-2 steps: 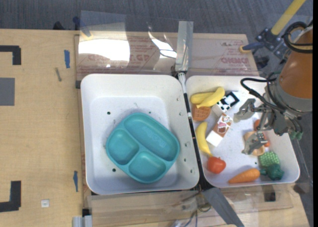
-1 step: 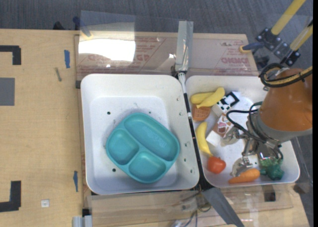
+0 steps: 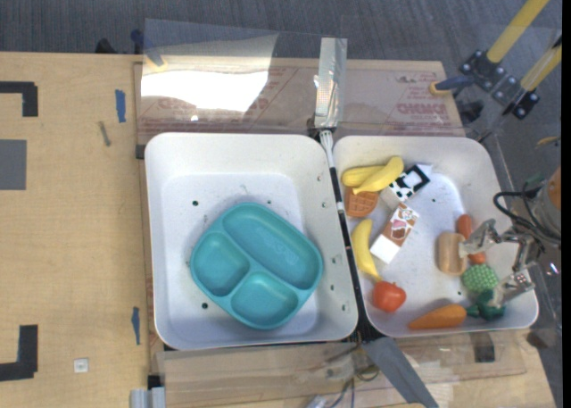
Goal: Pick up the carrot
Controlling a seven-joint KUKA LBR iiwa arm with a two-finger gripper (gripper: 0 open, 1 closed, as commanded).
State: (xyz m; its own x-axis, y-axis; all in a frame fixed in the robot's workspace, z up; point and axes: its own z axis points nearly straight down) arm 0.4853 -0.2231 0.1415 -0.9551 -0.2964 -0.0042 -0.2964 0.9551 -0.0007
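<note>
The carrot [image 3: 437,316] is orange with a dark green top and lies flat along the front wall of the right bin [image 3: 500,165], near its front right corner. My gripper [image 3: 502,260] hovers low at the bin's right side, just up and to the right of the carrot. Its metal fingertips [image 3: 484,237] are spread apart and hold nothing. A bumpy green toy vegetable [image 3: 482,277] sits between the gripper and the carrot's leafy end.
The right bin also holds a red tomato [image 3: 388,295], two bananas [image 3: 373,174], a small carton [image 3: 397,232], a bread roll [image 3: 451,253] and a checkered block [image 3: 409,183]. A teal divided plate [image 3: 257,263] lies in the left bin [image 3: 178,183].
</note>
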